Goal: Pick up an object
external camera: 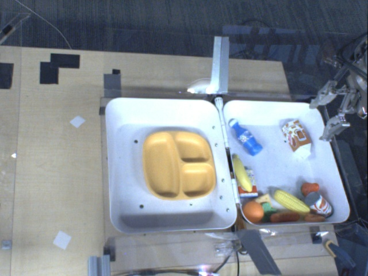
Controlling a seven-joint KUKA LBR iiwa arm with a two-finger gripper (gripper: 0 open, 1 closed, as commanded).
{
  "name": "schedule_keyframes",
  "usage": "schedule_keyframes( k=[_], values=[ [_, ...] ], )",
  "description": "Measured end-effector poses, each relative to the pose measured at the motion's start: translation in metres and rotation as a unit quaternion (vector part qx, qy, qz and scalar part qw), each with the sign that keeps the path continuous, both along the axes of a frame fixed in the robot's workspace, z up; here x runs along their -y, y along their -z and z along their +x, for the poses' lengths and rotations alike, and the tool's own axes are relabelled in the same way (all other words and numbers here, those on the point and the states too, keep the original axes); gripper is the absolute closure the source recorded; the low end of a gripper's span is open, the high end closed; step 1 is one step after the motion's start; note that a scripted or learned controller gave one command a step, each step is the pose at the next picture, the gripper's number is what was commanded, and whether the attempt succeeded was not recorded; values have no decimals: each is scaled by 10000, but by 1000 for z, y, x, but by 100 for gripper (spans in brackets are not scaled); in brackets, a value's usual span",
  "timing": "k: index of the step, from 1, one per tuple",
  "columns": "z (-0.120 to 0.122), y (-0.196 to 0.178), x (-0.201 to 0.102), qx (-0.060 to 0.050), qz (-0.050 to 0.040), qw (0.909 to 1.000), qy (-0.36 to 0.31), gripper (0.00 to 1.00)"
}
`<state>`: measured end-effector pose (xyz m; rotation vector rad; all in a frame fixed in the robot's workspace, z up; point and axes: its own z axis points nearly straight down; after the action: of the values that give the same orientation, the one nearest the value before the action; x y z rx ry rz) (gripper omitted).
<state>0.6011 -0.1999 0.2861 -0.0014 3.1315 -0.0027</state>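
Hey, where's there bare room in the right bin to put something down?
The widest bare patch is the middle of the right bin, bordered by the blue bottle, the snack packet and the corn. The far strip behind the bottle is bare too. The near edge is crowded: banana, orange, corn and small items packed together.

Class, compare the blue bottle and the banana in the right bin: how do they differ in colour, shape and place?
The blue bottle is blue with a white cap; the banana is yellow. The bottle is a straight cylinder; the banana is slim and curved. The bottle lies apart in open space at the far side; the banana lies nearer, next to the crowded toys. Both lie flat, close to the right bin's left wall.
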Motion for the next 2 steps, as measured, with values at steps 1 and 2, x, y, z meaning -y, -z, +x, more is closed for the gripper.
schedule_keyframes(
  k=[1, 2],
  values=[
    [-19, 133, 4, -54, 23, 9928, 1198, 0],
    [-64, 195, 6, 9, 9, 9878, 1557, 0]
  ],
)
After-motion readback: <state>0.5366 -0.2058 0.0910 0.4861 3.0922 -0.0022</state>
